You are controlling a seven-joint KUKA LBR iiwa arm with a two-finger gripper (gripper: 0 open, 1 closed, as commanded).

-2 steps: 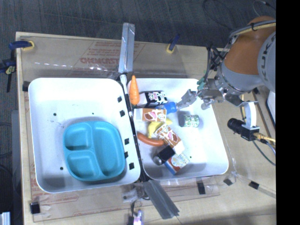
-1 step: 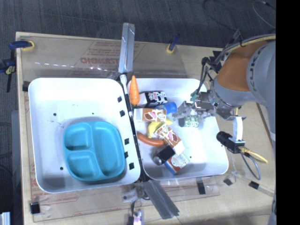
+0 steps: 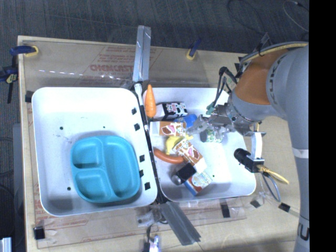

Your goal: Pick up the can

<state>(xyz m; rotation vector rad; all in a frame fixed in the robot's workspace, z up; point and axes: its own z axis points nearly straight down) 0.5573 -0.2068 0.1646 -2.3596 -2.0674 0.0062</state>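
The tabletop (image 3: 79, 56), a pale wooden surface, carries two shallow white bins side by side. The left bin (image 3: 52, 109) holds a turquoise divided tray (image 3: 105, 167) lying flat toward its near right corner. The right bin (image 3: 231, 180) holds a crowded heap: a carrot (image 3: 150, 101) at the far left against the divider, a black-and-white patterned carton (image 3: 175, 109) just beside it, a banana (image 3: 174, 142), a reddish sausage-shaped item (image 3: 167, 156) and several printed snack packets (image 3: 189, 154) overlapping one another. The grey arm (image 3: 294, 98) with its orange band (image 3: 254, 85) reaches in from the right, and its pincer (image 3: 214, 131) sits low over the far middle of the right bin, just right of the heap. A small greenish, partly see-through object lies right at the pincer, but its identity cannot be settled. The likeliest candidate for the can (image 3: 184, 173) is a dark cylinder lying on its side at the near edge of the heap, touching a red-and-white packet (image 3: 199, 180), and well apart from the pincer. Judged from this, the task is not yet done: the can rests in the bin, ungrasped, and the approach, closing and lift all remain. Whether the pincer is released or clenched cannot be told, since the wrist body and cables hide it. The arm's upper part is cut off at the right, and labels in the heap are too small to read.
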